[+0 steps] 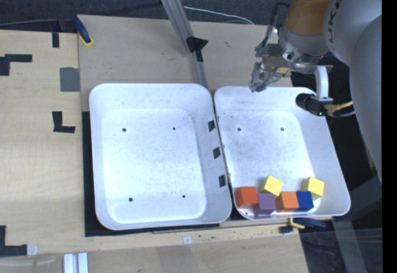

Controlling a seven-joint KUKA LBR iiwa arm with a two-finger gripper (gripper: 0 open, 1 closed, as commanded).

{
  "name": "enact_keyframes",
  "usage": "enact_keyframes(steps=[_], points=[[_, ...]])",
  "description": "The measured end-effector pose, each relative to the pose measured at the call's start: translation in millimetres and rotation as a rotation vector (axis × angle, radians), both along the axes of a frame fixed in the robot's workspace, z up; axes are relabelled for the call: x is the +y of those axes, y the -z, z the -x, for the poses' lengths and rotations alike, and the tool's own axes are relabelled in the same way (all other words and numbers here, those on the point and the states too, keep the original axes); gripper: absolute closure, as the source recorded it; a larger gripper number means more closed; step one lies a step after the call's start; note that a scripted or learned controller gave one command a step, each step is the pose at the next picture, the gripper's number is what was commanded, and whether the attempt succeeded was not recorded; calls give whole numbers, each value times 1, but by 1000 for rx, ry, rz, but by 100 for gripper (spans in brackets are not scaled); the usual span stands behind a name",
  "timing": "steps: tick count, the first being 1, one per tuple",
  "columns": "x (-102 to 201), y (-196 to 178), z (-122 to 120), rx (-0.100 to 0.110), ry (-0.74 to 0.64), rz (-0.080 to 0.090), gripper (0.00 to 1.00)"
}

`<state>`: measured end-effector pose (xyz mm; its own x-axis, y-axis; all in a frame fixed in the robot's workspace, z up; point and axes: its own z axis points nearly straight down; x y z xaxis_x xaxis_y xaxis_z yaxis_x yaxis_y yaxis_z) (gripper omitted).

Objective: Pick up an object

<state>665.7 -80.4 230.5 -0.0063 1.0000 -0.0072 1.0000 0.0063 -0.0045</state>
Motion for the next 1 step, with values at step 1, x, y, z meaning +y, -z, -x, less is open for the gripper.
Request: enact_keyframes(steps=[1], points=[[0,-10,0,1,-1,1,100]])
